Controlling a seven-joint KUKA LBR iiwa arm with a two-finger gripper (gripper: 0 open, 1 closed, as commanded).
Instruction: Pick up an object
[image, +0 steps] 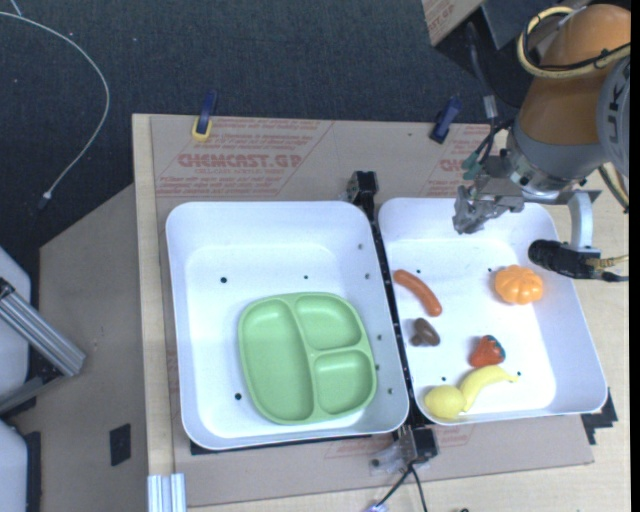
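Note:
My gripper (468, 222) hangs over the back edge of the right bin (570, 395), with nothing seen between its fingers. In that bin lie an orange-red sausage (417, 291), a small brown lump (425, 333), an orange pumpkin-like fruit (518, 285), a red strawberry-like piece (487, 351), a yellow banana (485, 383) and a yellow lemon (445, 401). The sausage is the nearest, a little in front and to the left of the gripper.
The left bin (195, 300) holds a green divided plate (305, 355). A black clamp (362, 186) sits at the back where the two bins meet. Blue and yellow clips (205, 115) pin the cardboard base at the rear.

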